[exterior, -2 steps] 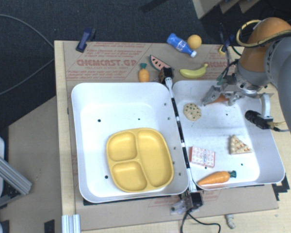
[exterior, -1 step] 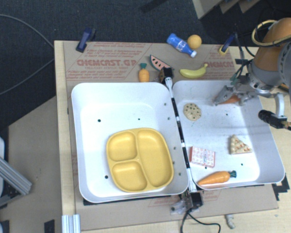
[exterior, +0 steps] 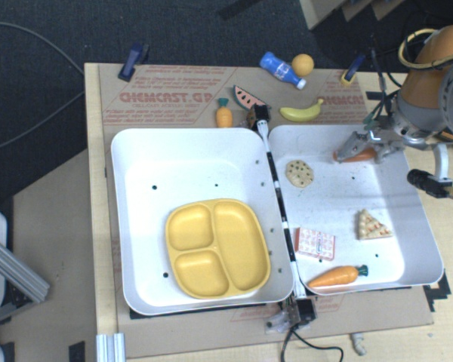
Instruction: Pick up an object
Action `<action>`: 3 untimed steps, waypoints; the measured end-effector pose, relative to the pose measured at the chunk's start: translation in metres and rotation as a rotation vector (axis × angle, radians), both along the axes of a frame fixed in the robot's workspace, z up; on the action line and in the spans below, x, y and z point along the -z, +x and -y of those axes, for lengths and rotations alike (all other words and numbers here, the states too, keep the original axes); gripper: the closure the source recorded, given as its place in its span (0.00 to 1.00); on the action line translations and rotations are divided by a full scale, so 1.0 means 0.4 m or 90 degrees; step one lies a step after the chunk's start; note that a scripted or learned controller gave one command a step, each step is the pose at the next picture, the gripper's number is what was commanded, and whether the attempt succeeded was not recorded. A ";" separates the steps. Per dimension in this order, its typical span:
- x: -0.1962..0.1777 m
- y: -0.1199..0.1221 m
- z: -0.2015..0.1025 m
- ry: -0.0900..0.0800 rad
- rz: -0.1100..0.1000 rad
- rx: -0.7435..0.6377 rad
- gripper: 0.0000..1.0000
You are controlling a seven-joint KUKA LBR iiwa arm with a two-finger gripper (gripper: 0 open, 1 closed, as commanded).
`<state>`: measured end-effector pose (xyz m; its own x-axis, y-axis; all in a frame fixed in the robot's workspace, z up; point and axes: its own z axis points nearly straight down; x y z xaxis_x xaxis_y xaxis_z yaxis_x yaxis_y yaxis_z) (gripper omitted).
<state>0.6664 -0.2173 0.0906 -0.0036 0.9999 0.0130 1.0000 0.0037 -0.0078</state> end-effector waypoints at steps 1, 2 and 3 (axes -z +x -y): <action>0.009 0.003 -0.002 0.002 -0.001 -0.001 0.00; 0.010 0.003 -0.003 0.002 -0.002 -0.001 0.00; -0.044 0.003 0.010 -0.007 0.006 0.000 0.00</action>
